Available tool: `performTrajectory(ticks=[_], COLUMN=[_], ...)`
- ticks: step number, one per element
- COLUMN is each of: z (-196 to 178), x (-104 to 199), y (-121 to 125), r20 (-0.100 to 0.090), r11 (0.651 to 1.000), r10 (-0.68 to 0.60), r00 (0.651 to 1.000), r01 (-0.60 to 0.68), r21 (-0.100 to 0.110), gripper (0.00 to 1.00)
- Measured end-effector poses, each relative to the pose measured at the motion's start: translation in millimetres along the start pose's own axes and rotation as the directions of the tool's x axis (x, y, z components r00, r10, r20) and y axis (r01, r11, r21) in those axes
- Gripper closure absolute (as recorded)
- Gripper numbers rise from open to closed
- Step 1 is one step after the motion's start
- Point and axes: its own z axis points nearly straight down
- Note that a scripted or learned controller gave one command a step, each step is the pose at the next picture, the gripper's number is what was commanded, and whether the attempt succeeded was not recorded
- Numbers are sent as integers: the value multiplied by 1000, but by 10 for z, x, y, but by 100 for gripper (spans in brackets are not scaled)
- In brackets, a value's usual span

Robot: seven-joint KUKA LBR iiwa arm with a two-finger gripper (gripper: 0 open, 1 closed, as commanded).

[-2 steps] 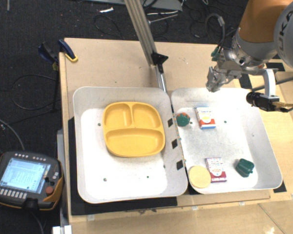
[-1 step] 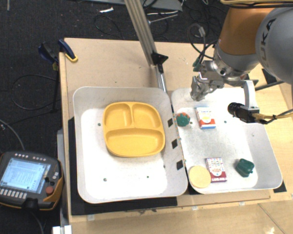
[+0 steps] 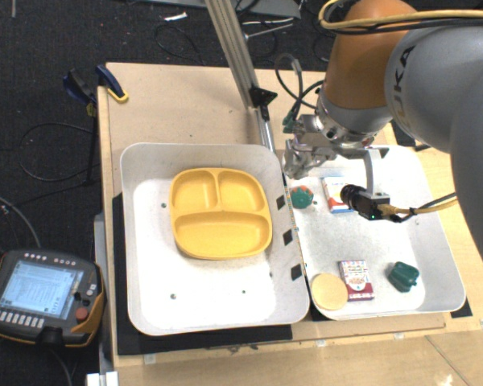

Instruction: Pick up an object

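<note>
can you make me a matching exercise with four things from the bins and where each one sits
Things:
1. yellow divided plastic tray
2. dark green plastic piece
3. pale round disc
4. small red and white box

Places:
A. right bin, near front right corner
B. left bin, middle
C. right bin, front left corner
D. right bin, front, between the disc and the green piece

Pairs: 1-B, 2-A, 3-C, 4-D

Crowded right bin, open left bin

A yellow tray (image 3: 220,213) fills the left bin's (image 3: 145,296) centre, margins bare; in the right bin (image 3: 439,248) a small box (image 3: 356,280), green block (image 3: 403,276) and round disc (image 3: 331,292) line the near edge, mid-floor open.
</note>
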Motion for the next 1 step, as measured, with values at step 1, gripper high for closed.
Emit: performTrajectory(ticks=[1], z=[110], x=[578], y=[-170], r20=[-1], r11=[1000], r10=[-1], r00=[1000], r01=[1], r21=[0], gripper=[100])
